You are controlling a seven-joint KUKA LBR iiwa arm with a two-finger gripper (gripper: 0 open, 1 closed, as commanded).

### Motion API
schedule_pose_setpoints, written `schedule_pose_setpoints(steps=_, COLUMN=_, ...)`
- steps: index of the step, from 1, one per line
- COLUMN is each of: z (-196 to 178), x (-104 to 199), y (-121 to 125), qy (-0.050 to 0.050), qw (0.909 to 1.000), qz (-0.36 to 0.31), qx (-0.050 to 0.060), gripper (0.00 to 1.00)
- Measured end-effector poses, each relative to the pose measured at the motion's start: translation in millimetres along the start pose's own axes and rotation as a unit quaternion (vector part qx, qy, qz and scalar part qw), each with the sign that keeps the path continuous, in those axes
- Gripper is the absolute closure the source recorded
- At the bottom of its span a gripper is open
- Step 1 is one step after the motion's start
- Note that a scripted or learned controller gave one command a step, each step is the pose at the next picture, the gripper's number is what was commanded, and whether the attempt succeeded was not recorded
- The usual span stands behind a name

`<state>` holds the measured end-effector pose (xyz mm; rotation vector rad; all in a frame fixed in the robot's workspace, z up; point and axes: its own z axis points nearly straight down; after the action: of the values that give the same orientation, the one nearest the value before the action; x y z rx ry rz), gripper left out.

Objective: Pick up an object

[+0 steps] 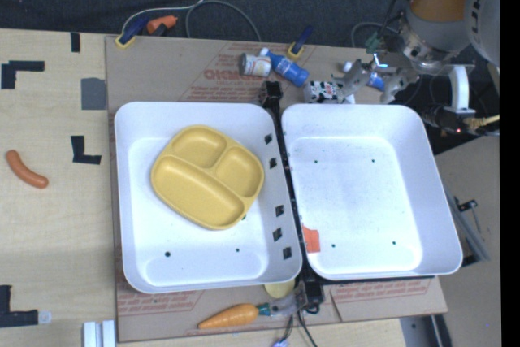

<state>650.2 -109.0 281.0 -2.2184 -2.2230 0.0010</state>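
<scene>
Yellow divided plate (210, 175) lying flat in the left bin (130, 175), near the front. Beyond the right bin (422, 199), the gripper (370, 81) hovers over the far rim, well apart from the plate; jaws spread, grasping nothing

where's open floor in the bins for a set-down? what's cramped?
Right bin: nearly all bare floor, apart from an orange tag at its near-left corner. Left bin: yellow divided plate fills the middle; bare strip along the near wall. Crowded: behind the bins, bottle and clutter by the gripper.
</scene>
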Motion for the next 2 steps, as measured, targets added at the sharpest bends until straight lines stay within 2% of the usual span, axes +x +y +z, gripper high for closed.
schedule_pose_setpoints(steps=1, z=159.6, x=-18.3, y=-67.7, qy=0.001, qw=0.9999, qz=0.003, qx=0.010, gripper=0.00)
schedule_pose_setpoints(steps=2, z=197.2, x=7.8, y=-65.9, qy=-0.002, qw=1.0000, qz=0.000, qx=-0.001, gripper=0.00)
